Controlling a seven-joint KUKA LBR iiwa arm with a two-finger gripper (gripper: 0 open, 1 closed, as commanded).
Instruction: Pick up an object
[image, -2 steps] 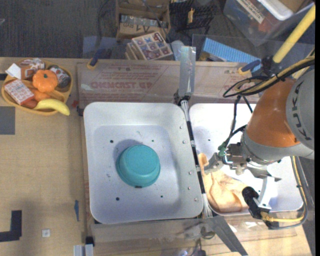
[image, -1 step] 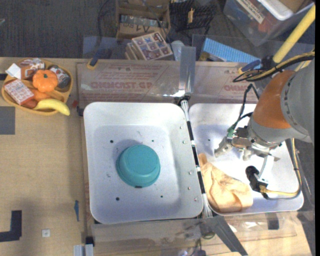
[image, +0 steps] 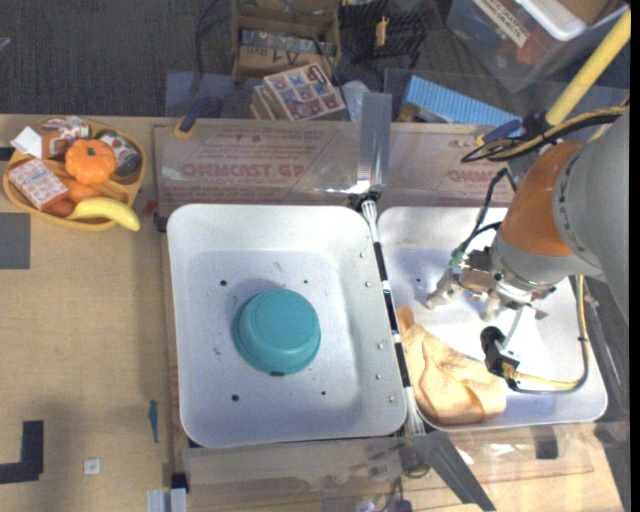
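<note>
Your end effector (image: 440, 296) hangs over the right bin (image: 420, 235); you cannot tell its state here. The cloth (image: 450, 375) lies crumpled just below it (tan, apart from the end effector), long axis running from the divider down-right. The bowl (image: 278, 331) sits well left, upside down.

place: probably robotics lab | cues: taped bench (image: 80, 380); two white bins (image: 190, 240); loose cables (image: 530, 130)
</note>
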